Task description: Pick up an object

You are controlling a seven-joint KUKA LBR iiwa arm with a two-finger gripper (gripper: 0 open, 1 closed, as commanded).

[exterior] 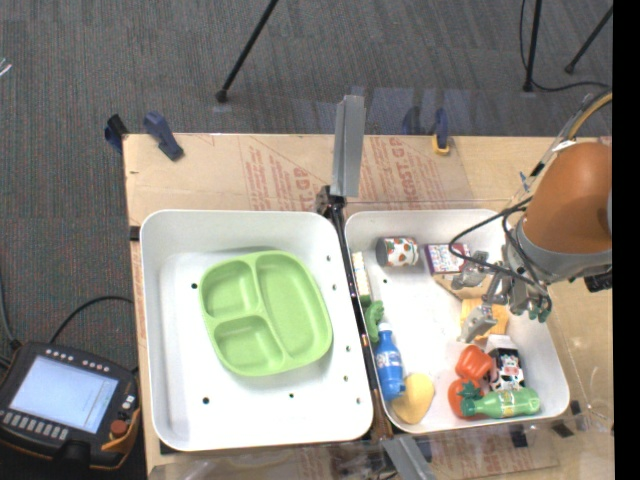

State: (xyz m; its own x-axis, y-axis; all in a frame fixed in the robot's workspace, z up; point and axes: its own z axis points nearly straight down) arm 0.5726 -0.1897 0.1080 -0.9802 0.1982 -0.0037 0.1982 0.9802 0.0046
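My gripper [478, 300] hangs low over the right side of the right bin [432, 318], its fingers spread open. Nothing sits between them. A yellow-orange item [470, 314] lies just under and beside it. A purple card [440, 258] and a small red-and-white can [400, 252] lie further back. Near the front are an orange-red toy [473, 361], a black-and-white carton [507, 366], a green bottle [500, 404], a yellow fruit [416, 396] and a blue bottle [388, 360].
The left bin [170, 268] holds a green divided plate [265, 313]. A green toy [373, 318] and a pale stick [358, 273] lie along the right bin's left wall. A grey post [348, 148] stands behind the bins. A teach pendant [65, 396] rests at lower left.
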